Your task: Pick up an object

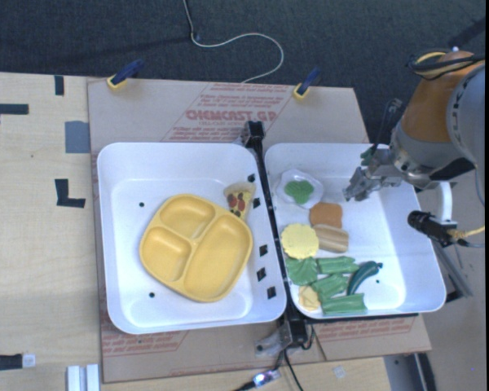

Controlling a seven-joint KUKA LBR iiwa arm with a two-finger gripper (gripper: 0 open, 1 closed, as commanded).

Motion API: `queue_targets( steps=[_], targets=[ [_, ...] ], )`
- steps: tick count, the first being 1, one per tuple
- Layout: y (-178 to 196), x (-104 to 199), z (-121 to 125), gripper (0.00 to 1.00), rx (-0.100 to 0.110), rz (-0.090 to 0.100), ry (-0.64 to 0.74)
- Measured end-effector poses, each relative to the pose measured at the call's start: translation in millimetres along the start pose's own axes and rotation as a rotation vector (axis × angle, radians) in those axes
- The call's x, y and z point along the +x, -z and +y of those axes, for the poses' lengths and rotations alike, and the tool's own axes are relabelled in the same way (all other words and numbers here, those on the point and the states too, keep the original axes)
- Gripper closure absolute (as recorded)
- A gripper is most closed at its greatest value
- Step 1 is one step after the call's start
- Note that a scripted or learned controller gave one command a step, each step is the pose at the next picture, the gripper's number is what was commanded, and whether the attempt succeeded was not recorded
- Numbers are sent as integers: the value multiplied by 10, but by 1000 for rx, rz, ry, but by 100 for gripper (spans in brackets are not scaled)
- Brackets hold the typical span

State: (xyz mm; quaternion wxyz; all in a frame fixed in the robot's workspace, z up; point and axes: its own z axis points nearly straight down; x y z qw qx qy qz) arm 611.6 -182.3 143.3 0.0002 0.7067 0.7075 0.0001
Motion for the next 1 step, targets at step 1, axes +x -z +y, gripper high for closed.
queue_targets(
  steps=[1],
  targets=[
    [496, -30, 95, 100, 1, 0, 0]
  ],
)
